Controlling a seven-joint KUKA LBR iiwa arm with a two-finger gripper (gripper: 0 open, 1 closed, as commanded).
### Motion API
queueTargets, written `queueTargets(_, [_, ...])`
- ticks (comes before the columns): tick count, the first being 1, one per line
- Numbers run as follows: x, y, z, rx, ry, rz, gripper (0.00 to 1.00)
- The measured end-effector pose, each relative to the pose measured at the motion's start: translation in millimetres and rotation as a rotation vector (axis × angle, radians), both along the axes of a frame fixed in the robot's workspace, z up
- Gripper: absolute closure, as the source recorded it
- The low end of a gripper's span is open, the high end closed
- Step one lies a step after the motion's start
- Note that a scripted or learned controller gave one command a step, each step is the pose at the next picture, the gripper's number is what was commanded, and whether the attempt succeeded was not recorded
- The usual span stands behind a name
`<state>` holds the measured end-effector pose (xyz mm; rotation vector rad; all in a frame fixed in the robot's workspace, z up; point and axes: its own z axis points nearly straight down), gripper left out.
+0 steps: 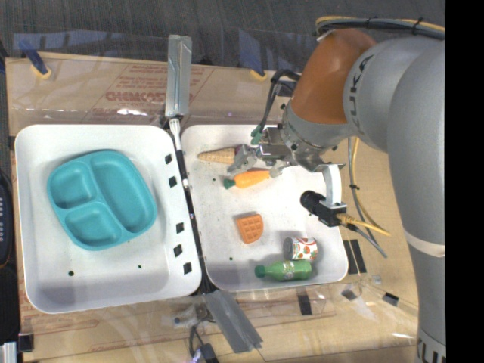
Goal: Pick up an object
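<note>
From above, the gripper hangs low in the right bin, just above the carrot and beside the cone — whether its fingers are open or closed I cannot tell. Nearer the front lie a waffle, can and green bottle. The left bin holds a teal tray.

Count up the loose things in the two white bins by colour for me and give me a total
Orange: 2, a plastic toy carrot and a square toy waffle
Tan: 1, a toy ice-cream cone
Green: 1, a plastic toy bottle lying on its side
Red and white: 1, a small toy can
Teal: 1, a divided plastic plate
Total: 6
</note>
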<state>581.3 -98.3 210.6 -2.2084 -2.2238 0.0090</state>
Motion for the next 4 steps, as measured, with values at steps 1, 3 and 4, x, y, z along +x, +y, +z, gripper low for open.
queueTargets(1, [57, -30, -108, 0.002, 0.008, 0.058, 0.00])
queueTargets(3, [14, -49, -115, 0.000, 0.003, 0.022, 1.00])
queueTargets(4, [7, 9, -20, 0.001, -0.008, 0.239, 1.00])
